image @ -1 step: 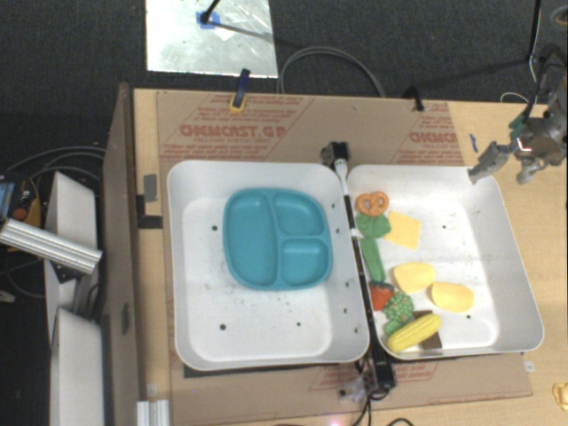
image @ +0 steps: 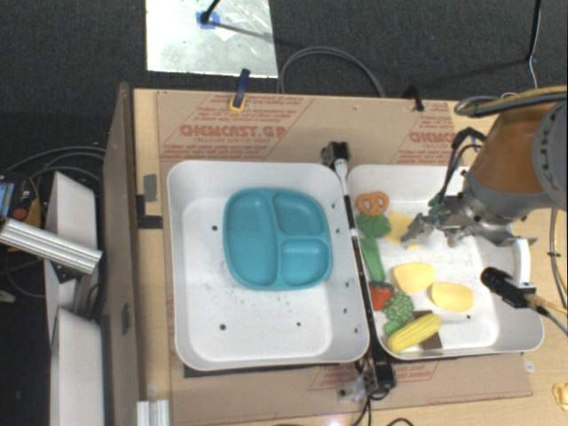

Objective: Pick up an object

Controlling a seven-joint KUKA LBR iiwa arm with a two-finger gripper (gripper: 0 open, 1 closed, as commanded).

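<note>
Candidate objects, all loose in the right bin (image: 510, 331):
- Pale yellow piece (image: 398, 226), lying just beside the jaws (image: 417, 230) on their bin-divider side; the nearest thing to them.
- Green leafy piece (image: 374, 225) and brown pretzel (image: 373, 203), a little farther out the same way, close to the divider.
- Long green pod (image: 371, 260), lying along the divider, nearer the camera than the jaws.
- Two yellow slices (image: 414, 277) (image: 453, 296), toward the camera from the jaws, near each other.
- Red piece (image: 381, 296), green knobbly piece (image: 399, 310) and corn cob (image: 414, 332), bunched at the bin's near corner, well apart from the jaws.

Jaws: low over the right bin, nothing visibly between them; whether they stand apart or together cannot be told.

Step in hand, as judged: approach, with no object yet lifted. The next move would call for settling squarely over one piece, likely the pale yellow one, and closing on it without nudging the green neighbour.

Left bin (image: 191, 327): holds a teal divided plate (image: 276, 239), well apart from the jaws.

Writing: "CHEMCAST" printed in red on the brown sheet (image: 266, 122) covering the tabletop, legible behind the left bin and repeated, partly hidden, behind the right.
</note>
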